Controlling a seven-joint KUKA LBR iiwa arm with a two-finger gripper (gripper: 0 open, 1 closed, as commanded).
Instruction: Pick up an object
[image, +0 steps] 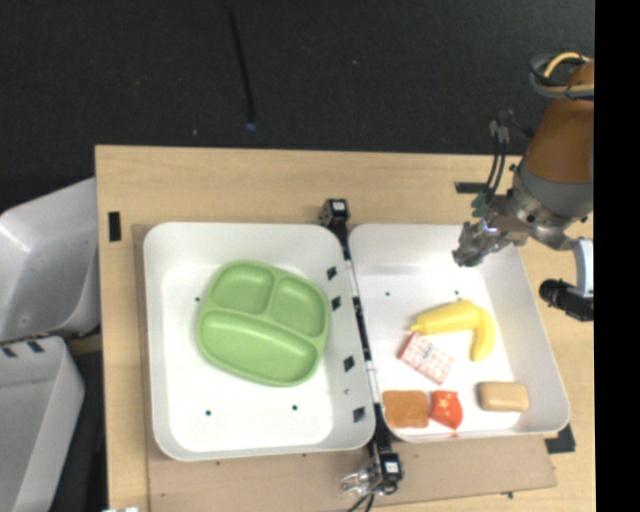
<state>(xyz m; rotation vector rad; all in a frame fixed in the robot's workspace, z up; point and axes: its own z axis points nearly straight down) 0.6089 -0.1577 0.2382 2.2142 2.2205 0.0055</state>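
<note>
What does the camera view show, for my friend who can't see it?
A grey and orange robot arm holds its hand over the back corner of the right white bin, which has a banana, a red-and-white packet and three small toy foods. The left white bin holds a green divided plate.

The desk carries two white bins side by side. The left bin holds a green divided plate near its middle. In the right bin a banana lies at the centre, a small red-and-white packet just beside it; along the near edge sit a brown toast-like piece, a red item and a tan block. The gripper hangs over that bin's far right corner, apart from the objects
</note>
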